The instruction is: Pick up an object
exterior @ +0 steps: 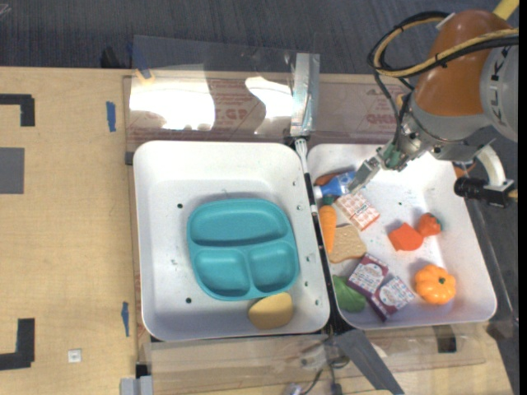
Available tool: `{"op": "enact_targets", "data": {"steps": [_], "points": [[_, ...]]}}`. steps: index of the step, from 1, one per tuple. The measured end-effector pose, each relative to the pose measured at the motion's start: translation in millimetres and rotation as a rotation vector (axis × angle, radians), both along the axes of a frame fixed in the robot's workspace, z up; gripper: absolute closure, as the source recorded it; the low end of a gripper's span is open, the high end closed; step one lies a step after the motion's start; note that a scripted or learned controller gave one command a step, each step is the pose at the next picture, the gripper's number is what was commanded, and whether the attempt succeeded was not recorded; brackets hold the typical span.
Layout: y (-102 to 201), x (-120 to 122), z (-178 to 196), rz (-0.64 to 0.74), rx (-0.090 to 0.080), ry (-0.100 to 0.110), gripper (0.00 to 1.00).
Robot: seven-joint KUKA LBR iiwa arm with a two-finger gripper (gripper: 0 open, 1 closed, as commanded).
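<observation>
Over the right bin, upper-left corner, gripper sits low w/ a blue-and-red item right at its tip; fingers hard to read, can't tell if they're open or clamping anything. Just below: red-white packet, carrot, cracker-like tan piece. Further out, two purple packets, green veg, small pumpkin, orange block touching a red-orange piece. Left bin has a teal divided tray, yellow lump at its lower edge.
</observation>
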State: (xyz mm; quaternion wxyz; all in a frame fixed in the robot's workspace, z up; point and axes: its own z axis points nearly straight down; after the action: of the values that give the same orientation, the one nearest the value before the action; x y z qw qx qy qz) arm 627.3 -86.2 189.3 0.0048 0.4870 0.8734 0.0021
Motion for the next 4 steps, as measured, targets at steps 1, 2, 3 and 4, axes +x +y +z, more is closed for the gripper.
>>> {"op": "enact_targets", "data": {"steps": [1,2,3,4], "points": [[-36.8,13.5,144.9,-0.182,0.0,-0.005,0.0],[-51.4,-43.3,62.3,-0.379,0.003,0.012,0.0],[-32.1,-19.5,-87.7,-0.453,0.003,0.001,0.0],[-32.0,-19.3,-87.5,-0.453,0.004,0.0,0.0]]}}
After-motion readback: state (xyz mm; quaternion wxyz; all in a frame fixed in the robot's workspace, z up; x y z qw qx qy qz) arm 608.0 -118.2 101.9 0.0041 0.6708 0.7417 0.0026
